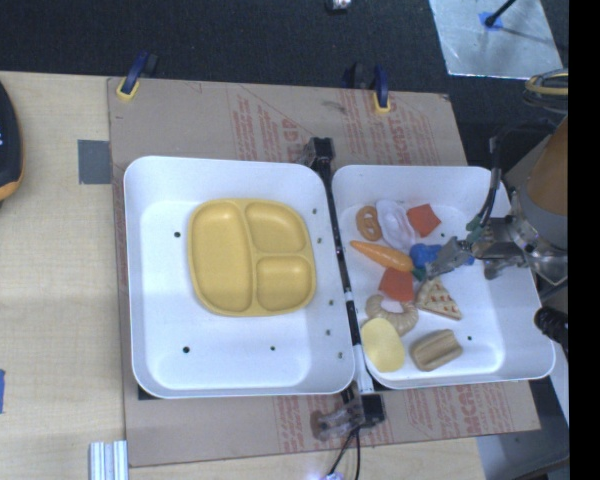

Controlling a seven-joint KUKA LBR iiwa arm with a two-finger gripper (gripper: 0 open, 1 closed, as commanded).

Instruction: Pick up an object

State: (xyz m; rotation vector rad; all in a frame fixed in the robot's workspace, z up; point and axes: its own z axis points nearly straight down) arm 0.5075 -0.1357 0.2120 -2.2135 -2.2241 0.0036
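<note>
Gripper (458, 255): low in right bin (515, 363), entering from right, tips at blue piece (427, 259); finger state cannot tell, nothing seen gripped.

Blue piece: touching carrot (382, 255) tip, red block (397, 286) just below, waffle wedge (437, 299) beside. Crowded; judged likeliest target.

Also in right bin: pretzel (368, 222), clear white piece (393, 220), red cube (423, 219), yellow cup (383, 345), bread roll (435, 349).

Left bin (160, 368): yellow divided tray (250, 256).

Handling advice: centre fingers over one item, avoid neighbours, close fully, lift straight.
</note>
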